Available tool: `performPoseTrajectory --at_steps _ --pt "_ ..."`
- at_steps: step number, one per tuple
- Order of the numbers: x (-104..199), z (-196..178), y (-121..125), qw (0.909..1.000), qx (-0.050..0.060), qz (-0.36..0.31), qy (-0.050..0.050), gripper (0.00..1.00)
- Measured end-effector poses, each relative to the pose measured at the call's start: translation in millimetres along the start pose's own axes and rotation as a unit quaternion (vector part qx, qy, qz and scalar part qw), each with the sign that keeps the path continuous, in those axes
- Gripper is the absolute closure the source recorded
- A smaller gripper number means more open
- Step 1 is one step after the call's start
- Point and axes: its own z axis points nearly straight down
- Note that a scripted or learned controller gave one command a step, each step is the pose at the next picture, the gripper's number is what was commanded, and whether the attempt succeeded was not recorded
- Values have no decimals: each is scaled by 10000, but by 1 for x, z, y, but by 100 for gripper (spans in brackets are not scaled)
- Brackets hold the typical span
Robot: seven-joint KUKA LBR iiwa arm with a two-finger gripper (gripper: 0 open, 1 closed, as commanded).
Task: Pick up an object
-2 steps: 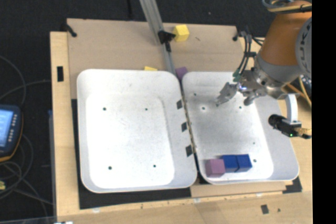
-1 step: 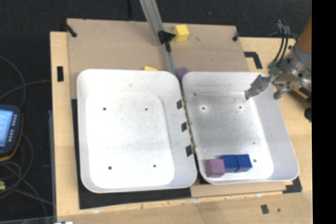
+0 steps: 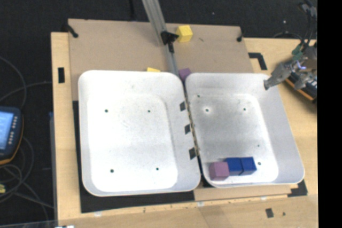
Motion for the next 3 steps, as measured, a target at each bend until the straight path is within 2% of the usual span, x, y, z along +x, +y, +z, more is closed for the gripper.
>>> performPoseTrajectory --at_steps 1,2,3 --pt "0 -6 0 10000 22 -27 -3 100" --pt "12 146 12 10000 84 13 24 100" --pt "0 141 -3 10000 52 16 13 100"
